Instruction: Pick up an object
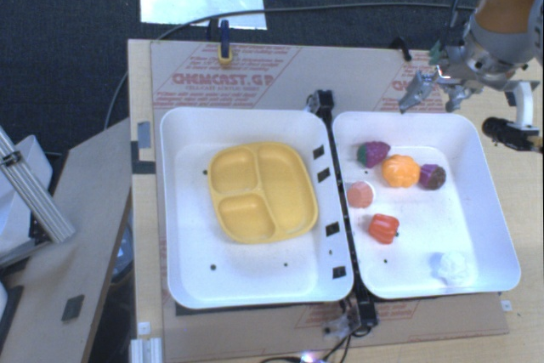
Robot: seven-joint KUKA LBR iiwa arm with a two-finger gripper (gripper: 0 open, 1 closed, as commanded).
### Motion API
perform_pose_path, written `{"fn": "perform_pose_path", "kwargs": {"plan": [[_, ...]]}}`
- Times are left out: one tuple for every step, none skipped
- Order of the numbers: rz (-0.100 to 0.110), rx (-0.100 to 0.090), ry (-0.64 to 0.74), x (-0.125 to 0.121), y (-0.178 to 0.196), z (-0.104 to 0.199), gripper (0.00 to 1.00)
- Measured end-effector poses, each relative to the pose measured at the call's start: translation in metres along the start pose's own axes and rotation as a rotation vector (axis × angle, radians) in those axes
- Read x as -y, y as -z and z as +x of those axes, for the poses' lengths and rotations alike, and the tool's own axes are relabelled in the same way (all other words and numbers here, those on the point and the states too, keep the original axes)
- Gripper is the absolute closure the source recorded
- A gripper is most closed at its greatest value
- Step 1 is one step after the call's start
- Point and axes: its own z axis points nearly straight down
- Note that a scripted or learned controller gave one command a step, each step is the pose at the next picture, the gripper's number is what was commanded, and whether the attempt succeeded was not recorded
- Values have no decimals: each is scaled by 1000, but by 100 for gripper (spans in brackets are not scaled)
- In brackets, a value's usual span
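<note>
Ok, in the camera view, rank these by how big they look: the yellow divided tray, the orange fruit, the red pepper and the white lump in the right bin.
1. yellow divided tray, by far the largest
2. orange fruit
3. white lump, close to the orange fruit, so that pair is unsure
4. red pepper

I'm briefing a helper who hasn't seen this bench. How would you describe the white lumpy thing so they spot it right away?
Start at the right bin, the one holding the small toy foods rather than the yellow divided tray. Go to its near right corner, away from the cluster of coloured pieces. The white lumpy object sits there alone; it is the only colourless item, nearly blending with the bin floor.
</note>
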Motion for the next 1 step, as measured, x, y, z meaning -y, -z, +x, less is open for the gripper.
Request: {"fn": "perform_pose_path", "kwargs": {"plan": [[-12,2,2,-2,8,0,0]]}}
